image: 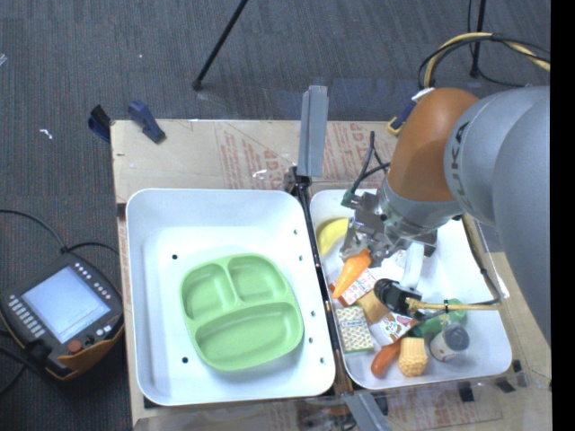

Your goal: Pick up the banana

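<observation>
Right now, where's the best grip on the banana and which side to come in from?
Only the banana's yellow end shows, at the right bin's far left corner by the wall, with the gripper covering the rest and a carrot just below. Probably grip across the exposed curved body from above, fingers closing along the wall's direction, since the wall blocks a sideways approach.
</observation>
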Action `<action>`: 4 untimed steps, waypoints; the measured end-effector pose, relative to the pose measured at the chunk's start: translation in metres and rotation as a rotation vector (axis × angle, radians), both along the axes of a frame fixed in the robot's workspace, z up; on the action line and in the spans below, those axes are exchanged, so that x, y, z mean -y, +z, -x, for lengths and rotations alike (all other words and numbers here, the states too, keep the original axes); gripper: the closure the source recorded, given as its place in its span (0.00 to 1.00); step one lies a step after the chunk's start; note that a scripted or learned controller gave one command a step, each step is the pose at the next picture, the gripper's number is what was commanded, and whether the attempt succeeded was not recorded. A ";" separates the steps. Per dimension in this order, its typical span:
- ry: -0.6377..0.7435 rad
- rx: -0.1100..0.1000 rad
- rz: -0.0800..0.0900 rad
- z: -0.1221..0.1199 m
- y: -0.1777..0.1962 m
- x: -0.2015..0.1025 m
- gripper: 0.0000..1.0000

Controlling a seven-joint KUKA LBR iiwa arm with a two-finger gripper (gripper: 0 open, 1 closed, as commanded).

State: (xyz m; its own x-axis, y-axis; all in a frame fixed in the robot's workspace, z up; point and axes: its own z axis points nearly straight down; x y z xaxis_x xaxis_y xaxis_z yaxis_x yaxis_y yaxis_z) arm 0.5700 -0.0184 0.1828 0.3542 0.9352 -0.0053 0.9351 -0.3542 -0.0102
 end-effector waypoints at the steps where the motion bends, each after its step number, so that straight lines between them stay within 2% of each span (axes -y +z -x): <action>1: -0.030 -0.003 -0.001 0.075 -0.001 -0.105 1.00; 2: -0.066 0.006 0.002 0.002 0.098 -0.048 1.00; 3: -0.149 -0.008 0.002 0.089 -0.003 -0.048 1.00; 4: -0.319 -0.001 0.005 -0.001 -0.001 -0.086 1.00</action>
State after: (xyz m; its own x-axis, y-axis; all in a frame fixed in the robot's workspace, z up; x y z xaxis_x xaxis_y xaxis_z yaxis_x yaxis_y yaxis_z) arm 0.5707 0.0677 0.1815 0.6294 0.7770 -0.0097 0.7770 -0.6295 -0.0086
